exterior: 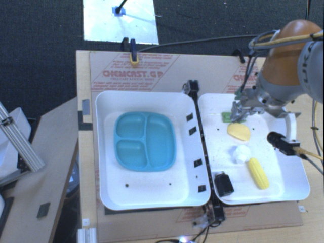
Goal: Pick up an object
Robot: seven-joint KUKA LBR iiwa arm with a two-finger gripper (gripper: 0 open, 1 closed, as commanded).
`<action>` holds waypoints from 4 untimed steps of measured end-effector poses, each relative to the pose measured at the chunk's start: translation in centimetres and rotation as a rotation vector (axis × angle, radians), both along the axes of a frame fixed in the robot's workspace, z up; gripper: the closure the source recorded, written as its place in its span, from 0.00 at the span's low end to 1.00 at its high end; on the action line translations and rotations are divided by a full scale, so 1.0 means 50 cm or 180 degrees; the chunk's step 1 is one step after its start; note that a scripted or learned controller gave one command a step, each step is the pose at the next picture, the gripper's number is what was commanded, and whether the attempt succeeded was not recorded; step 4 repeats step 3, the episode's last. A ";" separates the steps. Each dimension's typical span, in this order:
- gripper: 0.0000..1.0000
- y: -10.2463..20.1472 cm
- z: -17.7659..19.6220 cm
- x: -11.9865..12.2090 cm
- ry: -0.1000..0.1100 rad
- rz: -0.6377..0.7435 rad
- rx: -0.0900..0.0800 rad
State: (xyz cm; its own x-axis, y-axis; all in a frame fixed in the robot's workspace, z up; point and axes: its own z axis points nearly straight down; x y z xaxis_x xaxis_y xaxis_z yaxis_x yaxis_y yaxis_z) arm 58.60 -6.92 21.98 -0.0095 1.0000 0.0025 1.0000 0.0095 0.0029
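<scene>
The right white bin (283, 186) holds a small green piece (226, 117) near its far left, a pale yellow lump (239, 132), a white lump (242, 153) and a yellow corn cob (258, 173). A black block (223, 184) lies at the bin's near left corner. My gripper (240, 113) hangs low over the far part of this bin, right beside the green piece and just above the pale yellow lump. The grey and orange arm (286, 59) reaches in from the right behind it.
The left white bin (109, 186) holds a blue divided plate (145, 140). A black strip with clips (198, 140) runs between the two bins. A black part on a white bracket (281, 141) sticks over the right bin's right side. Cables cross the board behind.
</scene>
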 end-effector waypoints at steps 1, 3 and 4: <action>1.00 0.116 -0.016 -0.005 0.0003 0.0003 0.0000; 1.00 0.320 0.014 -0.002 0.0001 0.0003 0.0002; 1.00 0.320 0.014 -0.002 0.0001 0.0003 0.0002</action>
